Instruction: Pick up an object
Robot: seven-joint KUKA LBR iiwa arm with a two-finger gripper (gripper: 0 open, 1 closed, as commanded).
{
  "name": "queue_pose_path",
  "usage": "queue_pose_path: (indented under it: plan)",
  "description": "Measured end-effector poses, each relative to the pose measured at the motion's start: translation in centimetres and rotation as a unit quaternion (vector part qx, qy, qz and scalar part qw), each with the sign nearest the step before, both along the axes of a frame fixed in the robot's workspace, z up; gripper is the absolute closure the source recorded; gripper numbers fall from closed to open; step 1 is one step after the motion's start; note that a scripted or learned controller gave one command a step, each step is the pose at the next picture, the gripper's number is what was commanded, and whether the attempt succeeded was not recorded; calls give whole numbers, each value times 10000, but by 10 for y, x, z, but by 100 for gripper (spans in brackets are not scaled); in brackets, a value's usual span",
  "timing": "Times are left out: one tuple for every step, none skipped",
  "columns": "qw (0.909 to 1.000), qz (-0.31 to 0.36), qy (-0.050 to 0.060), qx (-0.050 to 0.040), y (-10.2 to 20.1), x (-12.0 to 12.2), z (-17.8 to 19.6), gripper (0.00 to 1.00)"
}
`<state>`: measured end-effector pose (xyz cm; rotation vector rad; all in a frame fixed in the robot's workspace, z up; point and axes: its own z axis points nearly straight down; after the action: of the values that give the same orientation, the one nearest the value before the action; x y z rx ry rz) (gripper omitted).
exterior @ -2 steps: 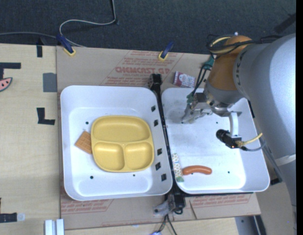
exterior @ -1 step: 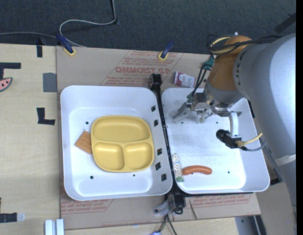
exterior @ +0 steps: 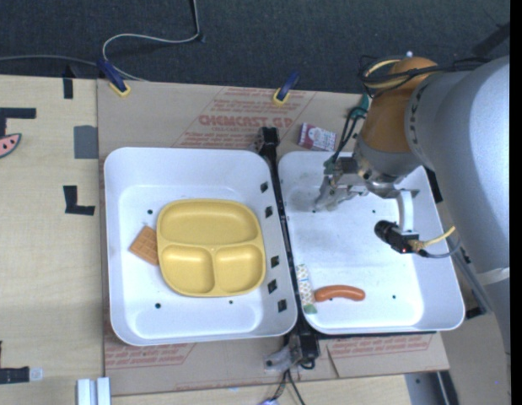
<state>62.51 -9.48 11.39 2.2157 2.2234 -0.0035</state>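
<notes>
From my screen I see the grey arm with its orange band reaching in from the right, its two-finger gripper [exterior: 325, 199] low over the upper left part of the right shallow white bin [exterior: 429, 315], near the divide between the bins, though I cannot tell how wide it stands or whether it holds anything. The orange sausage-shaped toy [exterior: 339, 294] lies near that bin's front edge, well apart from the gripper, with bare white floor between them. In the left shallow white bin [exterior: 126, 175] a yellow three-compartment plastic tray [exterior: 212, 247] fills the middle, a tan flat cracker-like piece [exterior: 145, 245] tucked against its left edge.
</notes>
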Motion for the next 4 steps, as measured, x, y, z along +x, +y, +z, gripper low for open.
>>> queue_pose_path:
  plan:
    - [10000, 0, -1, -3, 0, 0, 0, 0]
    - [10000, 2, 6, 1, 0, 0, 9, 100]
    - [10000, 1, 5, -2, 0, 0, 9, 0]
    - [10000, -23, 11, 18, -20, -100, -28, 0]
